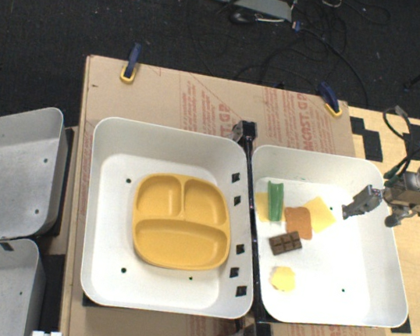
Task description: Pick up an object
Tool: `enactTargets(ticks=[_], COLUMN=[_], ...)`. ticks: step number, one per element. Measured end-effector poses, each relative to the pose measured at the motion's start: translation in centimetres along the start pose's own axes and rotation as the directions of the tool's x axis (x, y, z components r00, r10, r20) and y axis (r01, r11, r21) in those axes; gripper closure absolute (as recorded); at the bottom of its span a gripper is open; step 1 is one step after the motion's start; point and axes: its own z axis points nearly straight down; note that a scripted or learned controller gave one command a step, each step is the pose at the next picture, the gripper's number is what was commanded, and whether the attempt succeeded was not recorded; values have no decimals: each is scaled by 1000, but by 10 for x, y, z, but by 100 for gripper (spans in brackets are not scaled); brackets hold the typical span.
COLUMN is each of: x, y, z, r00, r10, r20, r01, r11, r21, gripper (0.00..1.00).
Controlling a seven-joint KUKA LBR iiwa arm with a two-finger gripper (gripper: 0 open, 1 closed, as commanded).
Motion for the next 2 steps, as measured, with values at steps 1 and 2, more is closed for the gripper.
enactTargets(ticks=[1, 2], x=[1, 3], y=[2, 4], z=[-6, 58], r00=[1000, 1000], r10=[-3, -1], r20=[2, 0], r01=[3, 1], r11=[1000, 1000], r21=[-11, -5], gripper=[0, 0])
